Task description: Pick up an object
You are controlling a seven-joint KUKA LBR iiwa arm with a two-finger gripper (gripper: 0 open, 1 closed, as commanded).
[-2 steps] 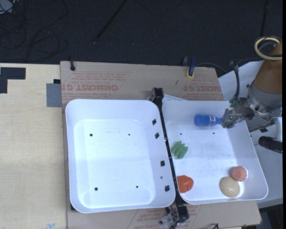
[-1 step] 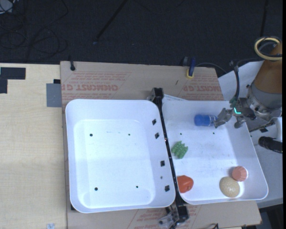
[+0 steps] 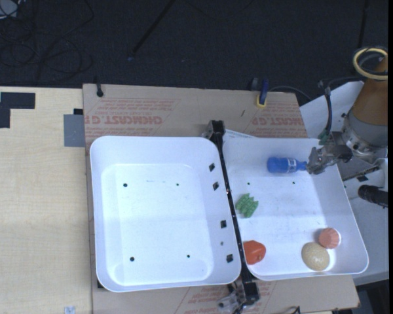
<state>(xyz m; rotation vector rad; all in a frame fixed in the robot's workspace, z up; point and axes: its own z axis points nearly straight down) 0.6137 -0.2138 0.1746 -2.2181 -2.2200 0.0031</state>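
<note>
The left bin (image 3: 158,214) sits against the right bin (image 3: 295,201), a black divider between them. In the right bin, going across, lie 5 things: a red piece (image 3: 253,251) low against the divider, a green leafy piece (image 3: 247,205) above it, a blue bottle (image 3: 283,165) near the top, then a cream ball (image 3: 316,256) and a pink ball (image 3: 329,238) touching each other in the near right corner.

The gripper (image 3: 314,163) hangs at the bin's upper right, its tip just beside the bottle's right end. The bottle lies on its side, long axis running left to right, so it points straight at the gripper and lies directly to its left. Whether the jaws are spread or closed I cannot tell; nothing is clearly held. A grasp would likely need the jaws across the bottle's short width.
</note>
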